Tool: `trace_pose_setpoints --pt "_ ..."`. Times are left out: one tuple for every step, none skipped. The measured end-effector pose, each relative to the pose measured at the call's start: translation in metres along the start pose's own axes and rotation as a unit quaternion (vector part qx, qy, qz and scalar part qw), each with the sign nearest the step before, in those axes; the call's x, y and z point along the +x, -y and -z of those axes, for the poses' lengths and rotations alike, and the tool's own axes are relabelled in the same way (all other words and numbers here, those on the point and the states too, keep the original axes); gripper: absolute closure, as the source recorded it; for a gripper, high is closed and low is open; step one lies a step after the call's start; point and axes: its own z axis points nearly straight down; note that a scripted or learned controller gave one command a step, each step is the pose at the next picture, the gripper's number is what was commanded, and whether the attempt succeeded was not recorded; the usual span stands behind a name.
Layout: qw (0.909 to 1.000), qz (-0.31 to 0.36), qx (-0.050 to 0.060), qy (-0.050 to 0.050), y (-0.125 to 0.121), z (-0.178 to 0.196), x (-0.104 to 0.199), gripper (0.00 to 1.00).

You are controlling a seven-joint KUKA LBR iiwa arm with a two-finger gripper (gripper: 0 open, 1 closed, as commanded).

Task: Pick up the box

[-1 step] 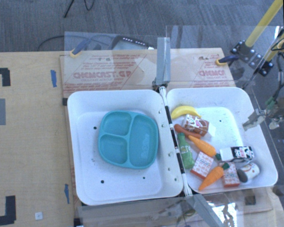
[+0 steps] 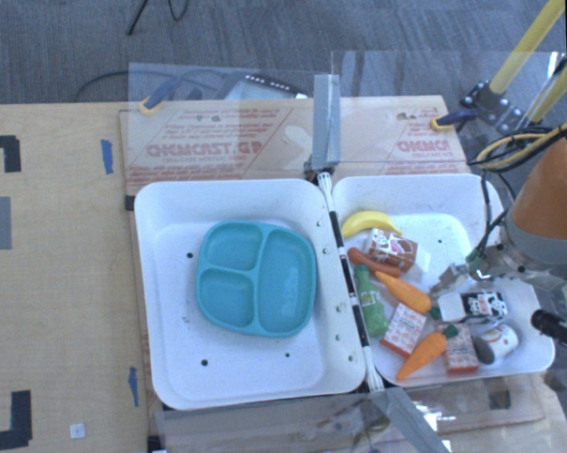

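Observation:
Several small boxes lie in the right bin (image 2: 423, 191). A red and white box (image 2: 393, 252) rests below the banana (image 2: 368, 223), an orange and white box (image 2: 403, 328) lies near the front, and a red box (image 2: 460, 351) sits by the front rim. A black and white patterned carton (image 2: 482, 304) lies at the right. My gripper (image 2: 458, 281) is low over the bin's right side, just up and left of that carton. The arm's orange band (image 2: 549, 195) rises above it at the right edge.
Two carrots (image 2: 404, 291) (image 2: 422, 354), a green bottle (image 2: 369, 302) and a white cup (image 2: 499, 338) crowd the right bin. A teal divided plate (image 2: 258, 278) lies in the left bin (image 2: 164, 273). A ridge (image 2: 340, 265) separates the bins.

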Motion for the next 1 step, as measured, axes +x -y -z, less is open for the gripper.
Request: trace_pose_setpoints --pt "1.0 -0.003 0.001 0.0 -0.0692 0.0991 0.0003 0.0"
